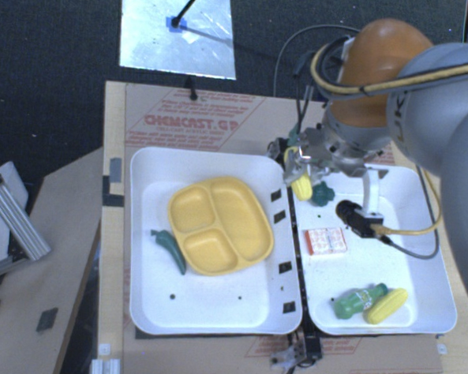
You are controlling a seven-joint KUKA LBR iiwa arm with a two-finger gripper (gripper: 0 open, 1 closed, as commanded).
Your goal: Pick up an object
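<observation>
Yellow lemon-like object [302, 188] sits beside a dark-green piece [322, 195].

A shiny foil sheet [179, 29] lies at upper left of the frame; an aluminium rail [11, 212] slants at the left edge, beside the bench [58, 211].

Gripper [303, 177] over right bin [427, 265].

The left bin [136, 239] holds a divided plate [220, 223] with a pepper [169, 249] just beside its left edge. The right bin [430, 273] holds a small box [325, 242] near the centre, a bottle [357, 302] touching a corn cob [387, 305] at the front.
</observation>
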